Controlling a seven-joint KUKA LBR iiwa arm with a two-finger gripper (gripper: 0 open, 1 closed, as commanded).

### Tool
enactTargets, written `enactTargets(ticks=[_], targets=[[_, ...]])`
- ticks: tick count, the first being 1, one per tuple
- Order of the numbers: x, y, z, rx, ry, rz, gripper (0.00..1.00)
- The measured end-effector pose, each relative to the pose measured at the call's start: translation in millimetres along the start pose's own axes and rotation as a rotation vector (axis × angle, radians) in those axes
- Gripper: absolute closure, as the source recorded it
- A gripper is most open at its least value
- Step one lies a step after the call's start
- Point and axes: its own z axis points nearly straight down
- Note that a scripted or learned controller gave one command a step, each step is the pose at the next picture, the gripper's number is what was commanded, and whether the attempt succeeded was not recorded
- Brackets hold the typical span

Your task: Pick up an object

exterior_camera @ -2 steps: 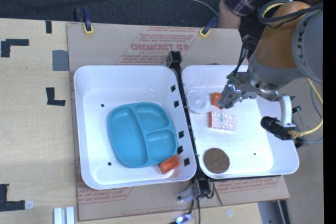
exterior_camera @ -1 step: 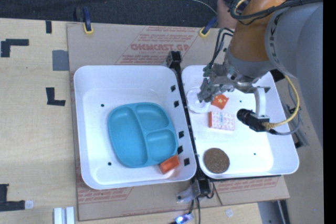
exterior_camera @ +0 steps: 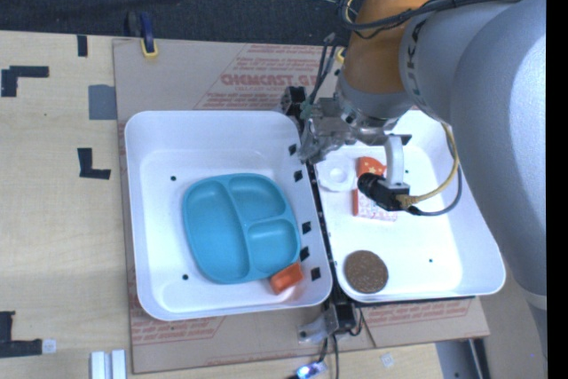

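My gripper (exterior_camera: pixel 321 140) hangs low over the far-left corner of the right bin (exterior_camera: pixel 461 217), close to the wall between the two bins. Just below it lies a small white round object (exterior_camera: pixel 335 177). Beside that sit an orange piece (exterior_camera: pixel 370 165) and a flat pinkish packet (exterior_camera: pixel 373 207), partly behind a black fitting and cable on the wrist. A brown round disc (exterior_camera: pixel 365 271) rests near the right bin's front edge. In the left bin (exterior_camera: pixel 151 146) are a blue divided plate (exterior_camera: pixel 240 225) and a small orange object (exterior_camera: pixel 286 279).
The grey arm with its orange band (exterior_camera: pixel 390 31) covers the right bin's far side. A yellow cable (exterior_camera: pixel 444 186) loops over that bin. Both bins stand on a cardboard sheet (exterior_camera: pixel 248 75) on the wooden bench.
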Motion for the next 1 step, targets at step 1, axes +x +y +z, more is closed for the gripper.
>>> enactTargets(ticks=[1], targets=[[57.3,15.5,-14.8,-0.002,0.000,0.001,1.00]])
